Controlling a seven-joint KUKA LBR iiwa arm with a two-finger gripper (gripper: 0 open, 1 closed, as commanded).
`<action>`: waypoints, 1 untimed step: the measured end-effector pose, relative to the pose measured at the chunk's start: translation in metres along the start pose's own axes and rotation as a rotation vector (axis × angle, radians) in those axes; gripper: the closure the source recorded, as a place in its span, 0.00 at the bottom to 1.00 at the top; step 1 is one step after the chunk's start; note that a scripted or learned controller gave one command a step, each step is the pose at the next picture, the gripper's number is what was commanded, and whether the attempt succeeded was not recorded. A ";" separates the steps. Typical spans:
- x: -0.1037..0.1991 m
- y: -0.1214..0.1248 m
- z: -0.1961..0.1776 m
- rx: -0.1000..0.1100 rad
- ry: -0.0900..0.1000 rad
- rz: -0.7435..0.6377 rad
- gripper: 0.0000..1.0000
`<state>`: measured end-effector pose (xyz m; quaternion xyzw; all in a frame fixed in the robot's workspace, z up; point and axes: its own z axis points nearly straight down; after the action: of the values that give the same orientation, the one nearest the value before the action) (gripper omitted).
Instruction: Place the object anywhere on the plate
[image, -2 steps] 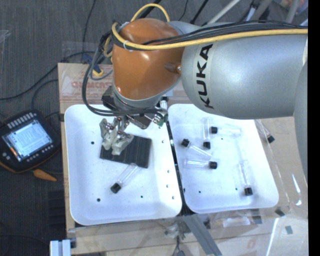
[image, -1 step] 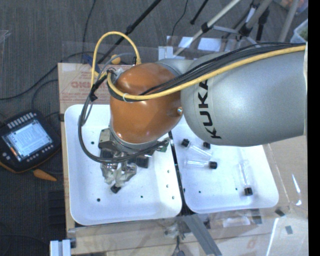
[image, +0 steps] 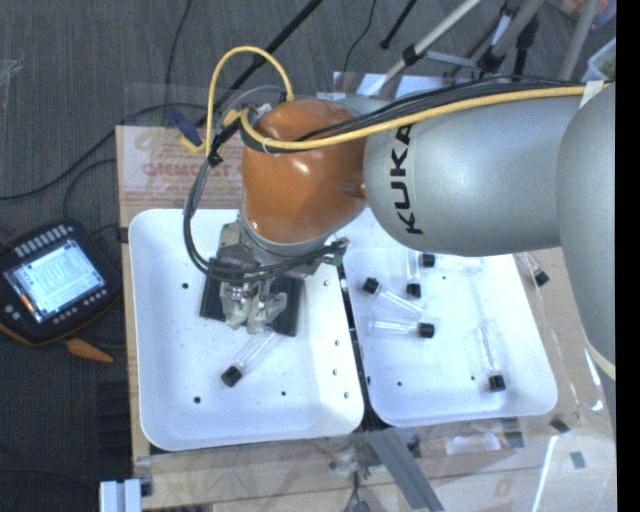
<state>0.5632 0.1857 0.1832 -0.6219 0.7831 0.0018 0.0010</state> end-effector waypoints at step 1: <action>-0.021 0.010 -0.132 0.001 -0.002 -0.094 1.00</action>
<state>0.5587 0.2080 0.3157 -0.6579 0.7531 0.0019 0.0023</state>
